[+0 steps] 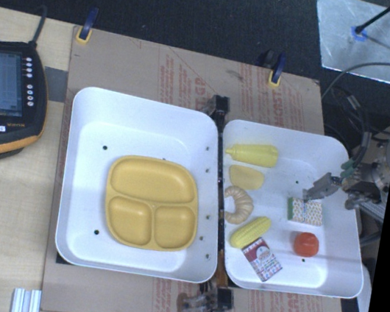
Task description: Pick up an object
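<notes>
While the gripper (322, 187) hangs over the right bin (336, 285), nothing sits between its fingers, though whether they are spread I cannot tell.

Just under it lies a flat patterned packet (306, 211), near the bin's right edge; a round red tomato (306, 243) sits closer to the front right corner. Two smooth yellow corn cobs (252, 153), a ridged ring (237, 203) and a printed card (263, 259) crowd the left edge. Bare white floor stays open mid-bin. The left bin (71, 242) holds a glossy yellow divided tray (151, 202).

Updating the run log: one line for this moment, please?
gripper: over right white bin | nearest: small green-edged packet | held: nothing visible | yellow divided tray: left bin
</notes>
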Robot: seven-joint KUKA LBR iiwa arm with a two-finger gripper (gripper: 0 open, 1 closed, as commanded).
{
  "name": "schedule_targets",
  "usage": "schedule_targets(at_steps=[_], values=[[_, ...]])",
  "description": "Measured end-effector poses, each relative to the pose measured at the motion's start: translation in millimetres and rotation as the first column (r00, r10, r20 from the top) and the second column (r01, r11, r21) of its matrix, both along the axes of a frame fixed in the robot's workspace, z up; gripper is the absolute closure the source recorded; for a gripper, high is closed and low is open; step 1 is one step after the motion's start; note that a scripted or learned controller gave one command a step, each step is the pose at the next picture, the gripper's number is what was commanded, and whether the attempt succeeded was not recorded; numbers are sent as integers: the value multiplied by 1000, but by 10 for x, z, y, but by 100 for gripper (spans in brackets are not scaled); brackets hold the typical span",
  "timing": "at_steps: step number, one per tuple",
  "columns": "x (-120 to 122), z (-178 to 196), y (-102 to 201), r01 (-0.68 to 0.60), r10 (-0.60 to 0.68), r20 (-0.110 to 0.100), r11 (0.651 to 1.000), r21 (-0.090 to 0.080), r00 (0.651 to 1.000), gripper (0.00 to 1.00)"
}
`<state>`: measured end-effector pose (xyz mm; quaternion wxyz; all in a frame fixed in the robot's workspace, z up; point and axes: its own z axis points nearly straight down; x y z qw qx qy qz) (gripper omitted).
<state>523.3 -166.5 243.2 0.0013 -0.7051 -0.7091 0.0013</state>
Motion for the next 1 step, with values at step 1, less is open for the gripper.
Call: schedule_targets(at_steps=[1], values=[[-354, -871, -463, 3, -3, -5, 1000, 0, 1000, 0]])
